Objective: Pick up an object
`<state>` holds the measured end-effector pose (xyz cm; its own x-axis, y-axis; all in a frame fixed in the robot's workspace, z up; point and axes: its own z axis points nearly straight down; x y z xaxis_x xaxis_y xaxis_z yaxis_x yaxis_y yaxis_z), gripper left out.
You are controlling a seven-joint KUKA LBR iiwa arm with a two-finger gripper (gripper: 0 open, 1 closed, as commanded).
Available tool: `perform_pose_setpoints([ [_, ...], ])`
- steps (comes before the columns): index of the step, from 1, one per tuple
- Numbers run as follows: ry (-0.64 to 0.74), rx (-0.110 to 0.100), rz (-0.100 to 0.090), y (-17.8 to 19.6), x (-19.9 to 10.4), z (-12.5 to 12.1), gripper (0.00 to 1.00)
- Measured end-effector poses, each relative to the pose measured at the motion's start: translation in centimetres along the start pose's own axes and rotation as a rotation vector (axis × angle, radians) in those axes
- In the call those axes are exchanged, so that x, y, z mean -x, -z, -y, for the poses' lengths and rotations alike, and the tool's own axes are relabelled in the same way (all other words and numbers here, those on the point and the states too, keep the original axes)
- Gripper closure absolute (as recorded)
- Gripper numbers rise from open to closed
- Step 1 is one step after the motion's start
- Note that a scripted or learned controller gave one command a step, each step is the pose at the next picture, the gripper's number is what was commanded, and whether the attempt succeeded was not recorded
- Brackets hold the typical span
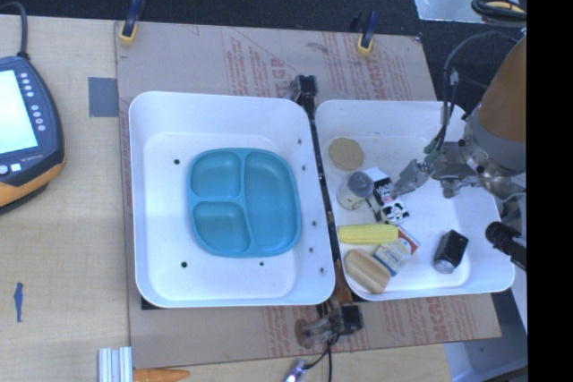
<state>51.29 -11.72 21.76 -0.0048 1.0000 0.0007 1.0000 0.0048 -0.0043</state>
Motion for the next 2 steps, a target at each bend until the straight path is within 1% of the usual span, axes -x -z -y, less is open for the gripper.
perform_pose_setpoints([
  [1, 0.001, -0.003, 0.001, -11.0, 0.3, -2.2, 0.00],
  [2, 0.002, -0.002, 0.000, -12.6, -1.1, -3.1, 0.00],
])
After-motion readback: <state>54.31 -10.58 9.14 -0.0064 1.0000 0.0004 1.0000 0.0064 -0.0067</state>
